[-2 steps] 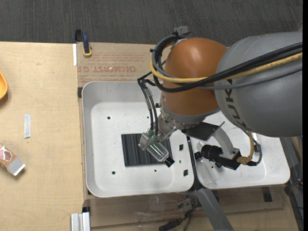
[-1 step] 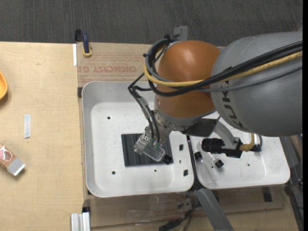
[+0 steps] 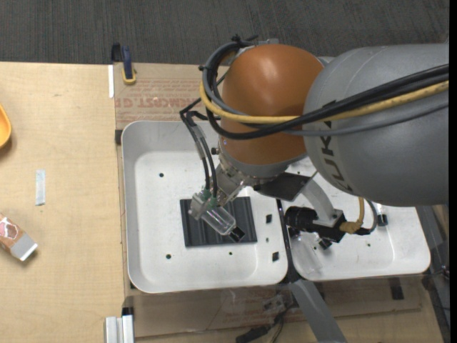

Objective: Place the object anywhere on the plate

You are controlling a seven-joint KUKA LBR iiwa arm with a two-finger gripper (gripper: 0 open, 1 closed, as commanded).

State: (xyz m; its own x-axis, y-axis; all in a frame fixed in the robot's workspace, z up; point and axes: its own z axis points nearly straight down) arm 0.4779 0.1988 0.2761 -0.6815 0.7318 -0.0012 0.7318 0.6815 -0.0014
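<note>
Leftmost, on the tan surface [image 3: 64, 156], lies a small wrapped item [image 3: 16, 239]. Next, the left bin [image 3: 143, 263] holds a dark ribbed plate [image 3: 196, 234]; the jaws [image 3: 214, 211] hang over it, their opening impossible to tell. Right bin [image 3: 400, 259] sits beside.

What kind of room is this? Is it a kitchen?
Probably a robot lab, not a kitchen. A big grey and orange robot arm reaches over white bins on a plain wooden bench, with cables looped around it.
</note>
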